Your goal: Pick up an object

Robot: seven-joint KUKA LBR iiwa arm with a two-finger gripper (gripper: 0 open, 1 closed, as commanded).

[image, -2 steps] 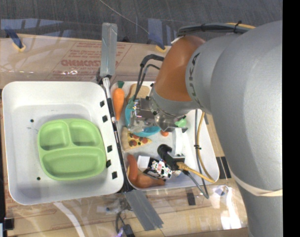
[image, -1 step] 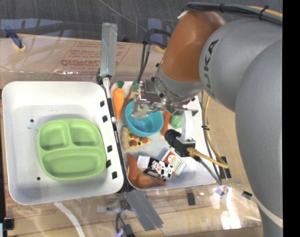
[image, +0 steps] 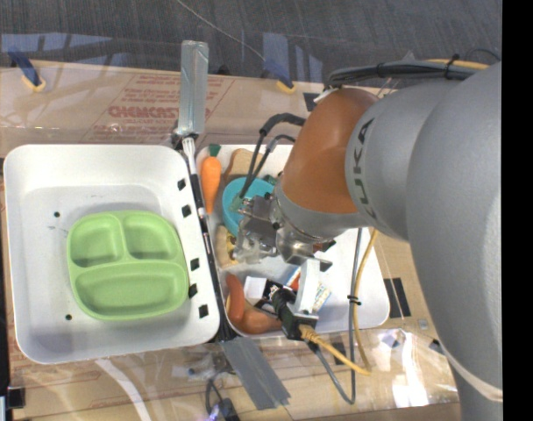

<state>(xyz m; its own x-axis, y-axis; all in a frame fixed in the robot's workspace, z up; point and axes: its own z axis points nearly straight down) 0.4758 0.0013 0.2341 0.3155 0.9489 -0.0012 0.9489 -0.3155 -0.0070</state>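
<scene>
RIGHT BIN, FROM ABOVE: My arm (image: 442, 165) carries the letters "KUKA" in black down the grey shell beside the orange band (image: 328, 165), the last letter partly cut off by the curve. Red print runs across the cardboard (image: 91, 103) behind the bins; it starts "CHEM" and the rest is too faint to read.

My claw (image: 242, 242) hangs low in the right bin (image: 372, 298), near its left wall. Whether it's spread or pressed together I can't tell; the wrist hardware hides it, and nothing shows as pinched.

Objs. on offer, all in the right bin: an orange carrot (image: 211, 182), lying lengthwise along the left wall toward the far end; a teal bowl (image: 242, 193) just beside it, partly under my wrist; a tan piece (image: 240, 160) at the far edge behind the bowl; and a brown sausage-shaped piece (image: 238, 310) in the near-left corner, curved, touching or almost touching the wall.

Room: these things crowd the left side w/ little gap to the divider. Bare white floor shows at the bin's near-right. The left bin (image: 21, 235) holds a green 3-section plate (image: 126, 266), flat, w/ open floor all round it.
</scene>
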